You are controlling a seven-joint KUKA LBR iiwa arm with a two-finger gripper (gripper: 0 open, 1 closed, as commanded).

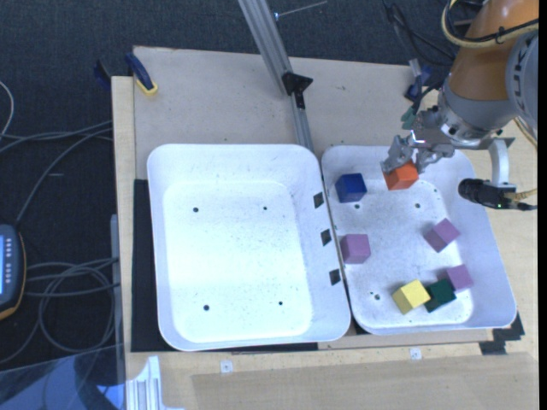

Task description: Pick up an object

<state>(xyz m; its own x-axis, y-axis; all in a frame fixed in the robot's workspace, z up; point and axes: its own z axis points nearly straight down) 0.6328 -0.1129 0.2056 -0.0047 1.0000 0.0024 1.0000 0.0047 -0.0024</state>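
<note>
Overhead, the claw grips an orange cube (matte, blocky).

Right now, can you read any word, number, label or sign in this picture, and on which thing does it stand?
None: no text can be read.
The dark device at the left edge has small marks, too blurred to read.
The blocks, such as the blue block, carry no writing.

metal pole; blue clamp; floor cables
</note>
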